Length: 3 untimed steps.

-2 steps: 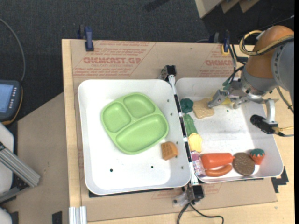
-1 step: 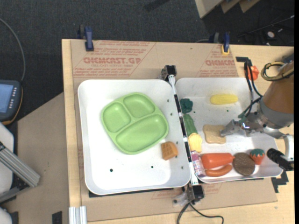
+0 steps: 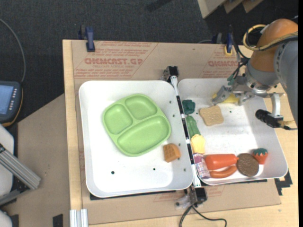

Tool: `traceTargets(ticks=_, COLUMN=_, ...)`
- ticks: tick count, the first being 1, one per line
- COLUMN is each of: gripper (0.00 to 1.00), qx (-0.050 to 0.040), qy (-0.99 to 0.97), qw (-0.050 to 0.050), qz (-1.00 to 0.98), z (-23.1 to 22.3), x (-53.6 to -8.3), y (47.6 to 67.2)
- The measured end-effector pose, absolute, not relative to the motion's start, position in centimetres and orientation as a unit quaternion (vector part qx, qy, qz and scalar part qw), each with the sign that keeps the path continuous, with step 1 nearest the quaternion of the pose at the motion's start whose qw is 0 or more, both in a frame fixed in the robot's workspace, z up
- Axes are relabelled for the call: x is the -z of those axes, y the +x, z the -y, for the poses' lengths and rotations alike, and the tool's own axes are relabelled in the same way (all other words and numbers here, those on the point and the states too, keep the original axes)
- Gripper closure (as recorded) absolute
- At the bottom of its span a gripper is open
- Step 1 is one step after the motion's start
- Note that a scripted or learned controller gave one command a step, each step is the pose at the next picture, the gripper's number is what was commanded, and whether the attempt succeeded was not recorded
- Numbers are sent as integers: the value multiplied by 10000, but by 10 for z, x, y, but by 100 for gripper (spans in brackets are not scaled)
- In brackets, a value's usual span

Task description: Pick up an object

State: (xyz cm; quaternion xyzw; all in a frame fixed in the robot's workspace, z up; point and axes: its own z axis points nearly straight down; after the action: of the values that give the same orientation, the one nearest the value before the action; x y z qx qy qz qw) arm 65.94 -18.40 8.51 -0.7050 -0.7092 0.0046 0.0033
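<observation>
My gripper (image 3: pixel 226 96) is down at the far side of the right bin (image 3: pixel 265 141), reaching in from the right under the orange-banded wrist. A small yellow object (image 3: pixel 231 99) lies right at its tip, partly hidden by it. Just in front and to the left lies a tan toast slice (image 3: pixel 211 115). Along the bin's left wall sit a dark green piece (image 3: pixel 189 106), a green vegetable (image 3: pixel 191 125) and a yellow piece (image 3: pixel 198 144). At the near edge lie an orange carrot-like piece (image 3: pixel 220 161), a brown round cookie (image 3: pixel 247 164) and a red strawberry-like piece (image 3: pixel 260 155).
The left bin (image 3: pixel 94 164) holds a light green divided plate (image 3: pixel 136 124) and a small orange-brown piece (image 3: pixel 171 152) by its right wall. A black part on the arm (image 3: pixel 268 118) hangs over the right bin's right side. Blue clamps (image 3: pixel 88 36) grip the board's far edge.
</observation>
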Motion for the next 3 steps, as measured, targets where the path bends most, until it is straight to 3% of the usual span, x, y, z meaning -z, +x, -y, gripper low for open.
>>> traceTargets(ticks=1, gripper=0, qx=9, qy=-7058, qw=155, qz=7082, z=217, x=-84, y=662)
traceTargets(ticks=2, gripper=0, qx=20, qy=-7068, qw=50, qz=7074, z=220, x=-85, y=564)
traceTargets(ticks=3, gripper=0, qx=-88, qy=-7060, qw=81, qz=7082, z=135, x=-82, y=665)
